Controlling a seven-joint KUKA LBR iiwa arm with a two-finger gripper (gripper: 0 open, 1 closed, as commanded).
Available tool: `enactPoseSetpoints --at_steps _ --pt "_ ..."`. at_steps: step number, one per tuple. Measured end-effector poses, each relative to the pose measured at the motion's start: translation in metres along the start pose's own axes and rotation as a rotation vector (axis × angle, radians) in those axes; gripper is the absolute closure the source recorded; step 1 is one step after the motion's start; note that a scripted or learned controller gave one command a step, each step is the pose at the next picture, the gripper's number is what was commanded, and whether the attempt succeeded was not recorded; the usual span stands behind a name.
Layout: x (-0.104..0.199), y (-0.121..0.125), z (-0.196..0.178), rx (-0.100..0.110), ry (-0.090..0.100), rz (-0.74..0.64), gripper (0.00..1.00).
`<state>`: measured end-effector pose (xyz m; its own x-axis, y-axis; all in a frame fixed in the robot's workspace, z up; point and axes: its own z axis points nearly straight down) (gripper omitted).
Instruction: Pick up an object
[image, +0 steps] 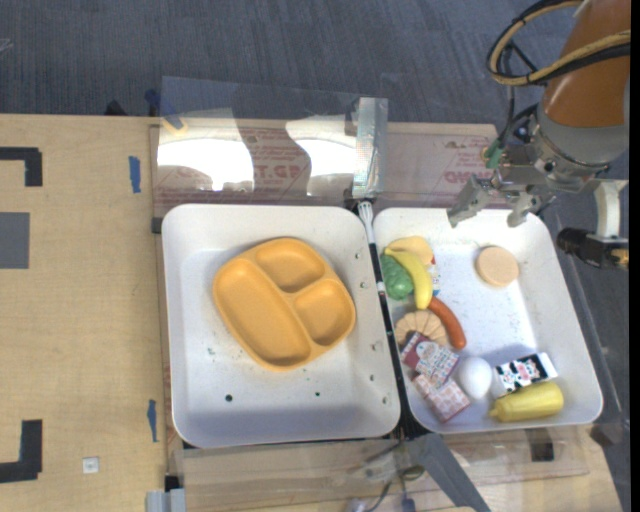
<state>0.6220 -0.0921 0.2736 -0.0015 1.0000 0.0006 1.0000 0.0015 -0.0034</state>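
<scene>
Hovering gripper (493, 207), fingers apart | tan disc (497, 266) just below, untouched

A yellow divided plate (285, 302) w/ 3 compartments is set in the left bin (190, 330), roughly centre. A clear plastic sheet (270, 150) is propped along the back edge, glare on it. Blue tape bits (134, 172) are stuck on the wooden bench (70, 300), plus black corner marks (24, 165) at far left.
</scene>
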Motion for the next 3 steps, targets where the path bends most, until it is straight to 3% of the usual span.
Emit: enactPoseSetpoints --at_steps 1,2,3 --pt "0.023 0.005 0.032 0.002 0.001 -0.144 0.0" --pt "0.017 -0.082 0.093 0.005 0.001 0.014 0.0" --pt "-0.005 -0.088 0.183 -0.003 0.001 0.024 0.0"
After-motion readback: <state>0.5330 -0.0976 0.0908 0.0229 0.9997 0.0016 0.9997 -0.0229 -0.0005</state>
